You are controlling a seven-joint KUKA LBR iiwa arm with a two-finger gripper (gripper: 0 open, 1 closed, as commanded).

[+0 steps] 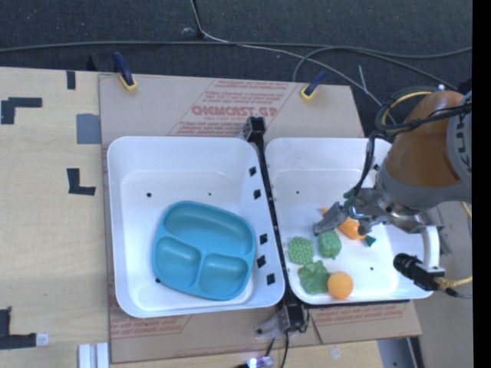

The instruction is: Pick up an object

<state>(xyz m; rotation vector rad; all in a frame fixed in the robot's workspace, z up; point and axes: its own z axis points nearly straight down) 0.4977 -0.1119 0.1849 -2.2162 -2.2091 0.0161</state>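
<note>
We see the gripper (347, 222) low in the right bin (307, 156), w/ an orange object (351, 228) right at its fingers; can't tell if they're apart or clamped. Pick not yet confirmed, lift still to come. Green pieces (314, 259) and an orange ball (340, 284) lie nearby.

Blue divided tray (204, 250) in left bin (123, 167)

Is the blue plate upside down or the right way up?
Right way up. The blue plate lies flat in the left bin, its three hollow sections facing up.
</note>
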